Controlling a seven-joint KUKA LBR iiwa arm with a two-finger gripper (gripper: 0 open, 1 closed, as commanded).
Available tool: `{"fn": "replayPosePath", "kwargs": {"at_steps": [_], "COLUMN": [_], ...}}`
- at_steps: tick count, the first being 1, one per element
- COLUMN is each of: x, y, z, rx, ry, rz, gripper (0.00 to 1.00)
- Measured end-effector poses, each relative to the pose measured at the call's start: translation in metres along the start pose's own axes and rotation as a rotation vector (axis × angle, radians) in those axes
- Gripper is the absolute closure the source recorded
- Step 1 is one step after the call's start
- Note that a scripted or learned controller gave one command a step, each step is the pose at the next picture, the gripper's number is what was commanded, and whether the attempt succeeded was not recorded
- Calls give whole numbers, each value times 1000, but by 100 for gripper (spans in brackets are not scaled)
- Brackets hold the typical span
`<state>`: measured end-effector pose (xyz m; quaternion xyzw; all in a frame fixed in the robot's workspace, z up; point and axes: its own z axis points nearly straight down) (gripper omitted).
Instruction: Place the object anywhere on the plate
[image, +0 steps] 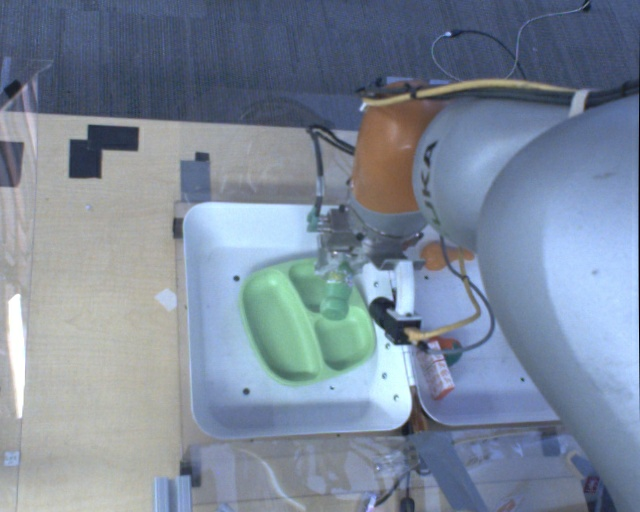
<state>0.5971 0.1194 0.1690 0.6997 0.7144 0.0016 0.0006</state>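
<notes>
White left bin (215, 330) holds a green plate (285, 330); tool (335, 285) above it, finger state unclear.

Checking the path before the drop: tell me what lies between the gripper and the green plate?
In the camera view, a pale green translucent object lies just below the gripper, over the green plate. Whether it touches the plate is unclear.

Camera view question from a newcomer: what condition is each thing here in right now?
Green divided plate: lying flat in the left white bin, right way up.
Pale green object: over the plate, right below the gripper; whether it is gripped cannot be told.
Small tube-like item with red end: lying on its side in the right white bin.
Arm: reaching over the left bin.
</notes>
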Motion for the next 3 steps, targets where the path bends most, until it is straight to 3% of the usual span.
{"fn": "replayPosePath", "kwargs": {"at_steps": [1, 2, 3], "x": [-1, -57, -7], "y": [0, -35, 41], "z": [0, -17, 76], "rx": [0, -1, -5], "ry": [0, -1, 2], "rz": [1, -56, -144], "gripper": [0, 0, 0]}}
